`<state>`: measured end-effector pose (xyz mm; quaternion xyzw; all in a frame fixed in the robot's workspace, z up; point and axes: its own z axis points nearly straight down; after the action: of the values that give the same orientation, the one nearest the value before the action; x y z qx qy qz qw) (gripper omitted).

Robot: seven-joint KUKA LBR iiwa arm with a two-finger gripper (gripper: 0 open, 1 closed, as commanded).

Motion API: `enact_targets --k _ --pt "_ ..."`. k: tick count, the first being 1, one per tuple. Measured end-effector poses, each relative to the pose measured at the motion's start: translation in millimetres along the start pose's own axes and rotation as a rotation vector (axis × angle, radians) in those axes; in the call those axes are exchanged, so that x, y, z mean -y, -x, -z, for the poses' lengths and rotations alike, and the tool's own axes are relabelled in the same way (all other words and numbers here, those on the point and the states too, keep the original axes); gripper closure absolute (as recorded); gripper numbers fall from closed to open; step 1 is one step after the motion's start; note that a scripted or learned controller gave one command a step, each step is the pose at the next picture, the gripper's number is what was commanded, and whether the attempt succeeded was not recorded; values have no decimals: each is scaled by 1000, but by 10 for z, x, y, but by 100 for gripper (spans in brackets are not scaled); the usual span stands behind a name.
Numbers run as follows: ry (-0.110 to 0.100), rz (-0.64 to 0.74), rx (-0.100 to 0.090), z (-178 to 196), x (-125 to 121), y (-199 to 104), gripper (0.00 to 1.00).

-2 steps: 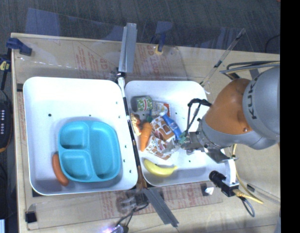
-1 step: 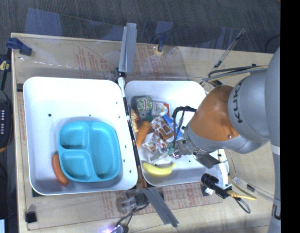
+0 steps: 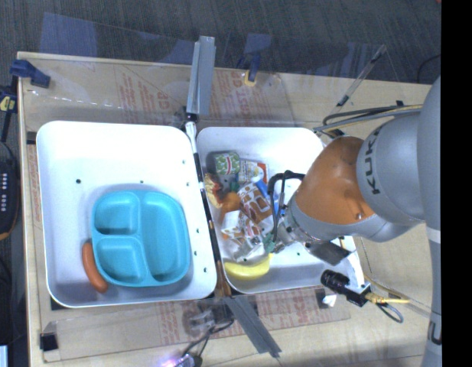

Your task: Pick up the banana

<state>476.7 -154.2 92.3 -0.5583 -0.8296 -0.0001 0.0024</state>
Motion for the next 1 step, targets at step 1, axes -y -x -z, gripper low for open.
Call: enact_targets --k 1 --pt "0 4 0 97 -3 5 100"
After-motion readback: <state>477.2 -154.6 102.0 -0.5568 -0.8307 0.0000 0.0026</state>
